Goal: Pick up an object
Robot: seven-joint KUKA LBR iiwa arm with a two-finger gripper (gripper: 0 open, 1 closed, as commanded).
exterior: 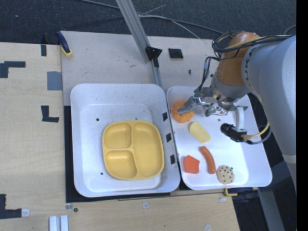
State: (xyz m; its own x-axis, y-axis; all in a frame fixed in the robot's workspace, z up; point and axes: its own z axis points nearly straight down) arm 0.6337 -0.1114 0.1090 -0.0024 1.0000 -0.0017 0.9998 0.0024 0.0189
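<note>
My gripper [198, 111] hangs low over the back of the right bin [255, 174] and is open. Its left fingertip [185, 110] rests over a round orange object [182, 116] at the bin's back left, while the other fingertip [211, 111] stands apart to the right. Nothing is held between them. In front of the gripper lies a pale yellow piece [199, 132]. Nearer the front edge are a red-orange block [191, 164], an orange sausage-shaped piece [208, 159] and a speckled cookie [224, 174].
The left bin [86, 129] holds a yellow divided plate [133, 149]. A metal pole [134, 23] slants down to a clamp behind the bins. A black cable connector [233, 133] hangs from the arm above the right bin.
</note>
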